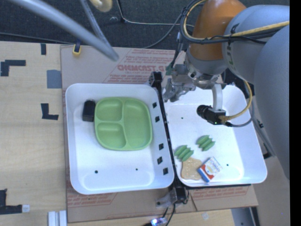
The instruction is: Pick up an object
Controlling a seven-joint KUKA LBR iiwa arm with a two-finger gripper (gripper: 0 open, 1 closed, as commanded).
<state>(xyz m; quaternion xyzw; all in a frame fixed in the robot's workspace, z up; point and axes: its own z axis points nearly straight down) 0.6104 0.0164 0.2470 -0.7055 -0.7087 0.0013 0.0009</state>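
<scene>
The right bin (pixel 244 173) holds two green ridged pieces (pixel 184 151) (pixel 205 142), a tan cookie-shaped piece (pixel 190 169) and a small red, white and blue packet (pixel 209 168), all near its front edge. My gripper (pixel 173 92) hangs over the bin's back left corner, close to the divider between the bins. It is well away from those objects. A green divided plate (pixel 123 124) lies in the left bin (pixel 80 173), with a small black block (pixel 88 110) beside its left edge.
The grey arm with its orange band (pixel 214 22) and looping cables covers the back right of the bench. A black clip divider (pixel 162 131) runs between the bins. A grey pole (pixel 61 20) crosses the top left.
</scene>
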